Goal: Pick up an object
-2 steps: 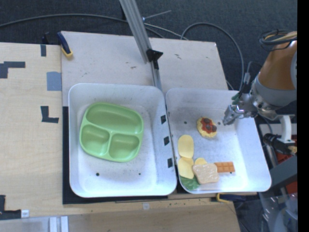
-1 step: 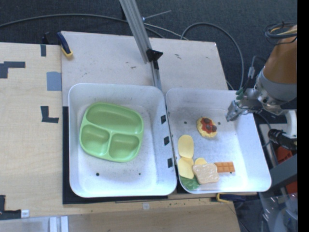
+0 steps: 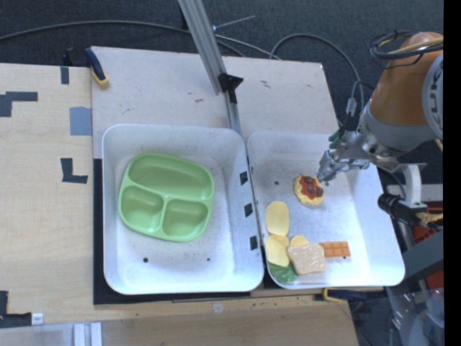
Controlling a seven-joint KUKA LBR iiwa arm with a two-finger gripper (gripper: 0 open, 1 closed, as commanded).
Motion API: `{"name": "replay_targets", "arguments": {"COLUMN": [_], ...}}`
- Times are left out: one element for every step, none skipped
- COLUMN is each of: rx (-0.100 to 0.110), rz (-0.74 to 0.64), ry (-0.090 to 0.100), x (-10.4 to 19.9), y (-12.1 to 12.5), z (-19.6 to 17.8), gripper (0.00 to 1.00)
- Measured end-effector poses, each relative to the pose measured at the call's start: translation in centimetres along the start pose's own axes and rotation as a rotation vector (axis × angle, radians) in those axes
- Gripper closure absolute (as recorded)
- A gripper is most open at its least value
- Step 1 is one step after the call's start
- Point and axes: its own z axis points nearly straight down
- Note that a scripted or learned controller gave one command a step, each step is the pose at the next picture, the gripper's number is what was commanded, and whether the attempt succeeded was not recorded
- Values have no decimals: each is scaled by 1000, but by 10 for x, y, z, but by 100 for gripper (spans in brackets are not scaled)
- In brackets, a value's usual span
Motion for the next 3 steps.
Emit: {"name": "replay_targets", "arguments": {"rx": [2,1,2], "rz": [1,-1,-1], "ry": [-1,0,0], "x": [49,100,151], "y": [-5,-10,-8], "z": [11,2,-3], "gripper": [100,100,100]}}
